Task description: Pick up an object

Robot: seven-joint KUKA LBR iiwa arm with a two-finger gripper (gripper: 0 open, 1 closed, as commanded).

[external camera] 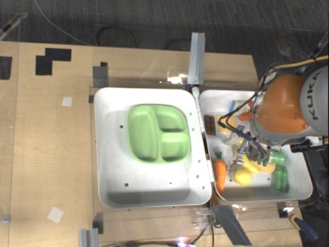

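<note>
My gripper (245, 157) hangs low in the right bin (298, 192), under the orange wrist band. It sits directly over a yellow lemon-like fruit (242, 177) and a yellow banana-like piece (257, 166). An orange carrot (220, 175) lies along the bin's left wall, just left of the gripper. A green bottle-shaped toy (280, 178) stands to the right. The arm hides much of the bin's upper middle, and the fingers are lost among cables and clutter.
The left bin (110, 184) holds a light green divided plate (158, 133). A brown block (209, 124) and yellow and blue items (232, 113) lie at the right bin's upper left. A metal post (196, 60) stands behind the divider between the bins.
</note>
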